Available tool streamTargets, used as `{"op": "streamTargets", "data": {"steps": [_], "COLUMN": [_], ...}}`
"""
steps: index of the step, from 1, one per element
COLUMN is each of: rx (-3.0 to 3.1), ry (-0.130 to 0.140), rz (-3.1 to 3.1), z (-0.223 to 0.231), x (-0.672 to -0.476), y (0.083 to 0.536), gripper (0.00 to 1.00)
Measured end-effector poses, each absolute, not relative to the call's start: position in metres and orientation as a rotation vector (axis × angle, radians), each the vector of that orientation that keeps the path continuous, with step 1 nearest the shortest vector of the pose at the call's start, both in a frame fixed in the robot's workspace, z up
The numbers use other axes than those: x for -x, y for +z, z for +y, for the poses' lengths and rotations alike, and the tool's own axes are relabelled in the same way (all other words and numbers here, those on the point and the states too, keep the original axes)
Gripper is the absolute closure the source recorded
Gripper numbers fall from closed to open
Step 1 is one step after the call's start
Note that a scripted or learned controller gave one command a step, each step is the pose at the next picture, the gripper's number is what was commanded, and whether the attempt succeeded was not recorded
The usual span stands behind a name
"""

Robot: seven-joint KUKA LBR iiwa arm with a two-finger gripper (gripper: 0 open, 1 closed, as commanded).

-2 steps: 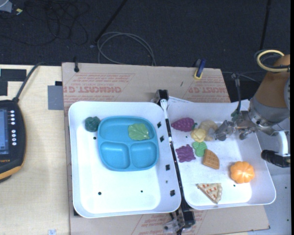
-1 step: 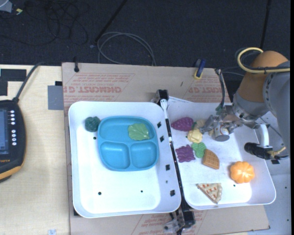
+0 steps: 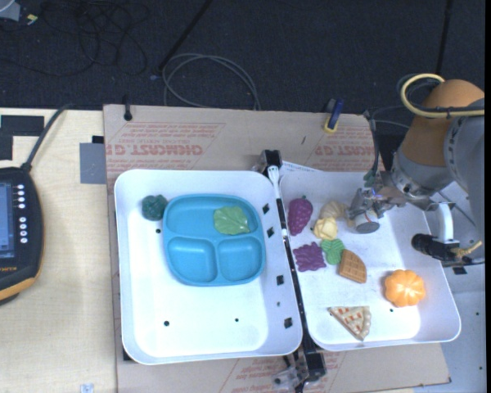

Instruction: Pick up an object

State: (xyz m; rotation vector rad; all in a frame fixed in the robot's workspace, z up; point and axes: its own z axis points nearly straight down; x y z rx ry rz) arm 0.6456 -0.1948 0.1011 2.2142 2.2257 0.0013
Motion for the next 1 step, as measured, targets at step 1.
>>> {"op": "streamTargets", "data": {"steps": [1], "rx": [-2.207], "ry": [0.009], "rz": [2.217], "z": [-0.1148], "x": [-0.6486], "y": [0.0958], "gripper": [1.00]}}
